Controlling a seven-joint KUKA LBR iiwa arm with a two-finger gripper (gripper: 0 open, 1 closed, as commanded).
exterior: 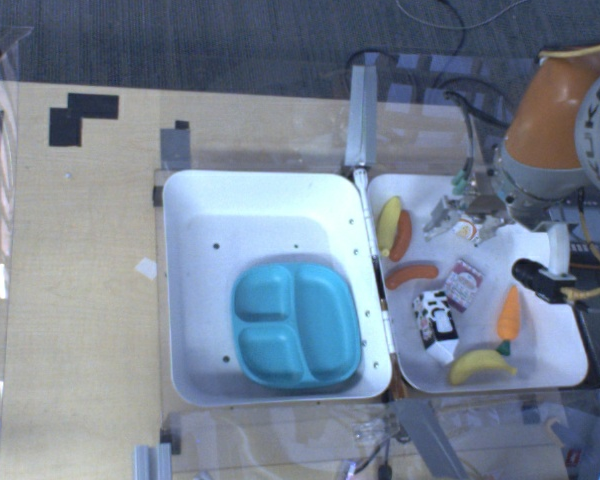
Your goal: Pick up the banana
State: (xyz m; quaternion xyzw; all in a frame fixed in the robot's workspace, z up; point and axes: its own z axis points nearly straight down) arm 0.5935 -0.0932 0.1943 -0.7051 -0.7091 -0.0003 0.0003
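**Yellow banana lies at the front of the right bin, gripper apart from it**

Yellow and curved, the banana (482, 366) rests near the front wall of the right shallow white bin (576, 366), just beside the green-topped orange carrot (509, 314) and the black-and-white carton (436, 321). The metal two-finger gripper (466, 218) hangs over the back half of that bin, well apart from the banana, its fingers spread and nothing between them. Below it lie a small patterned packet (463, 284) and a reddish sausage (411, 274); a second yellow fruit (388, 222) and another sausage (403, 234) lean by the bin's left wall. A blue divided plastic tray (296, 325) sits in the left white bin (195, 268).
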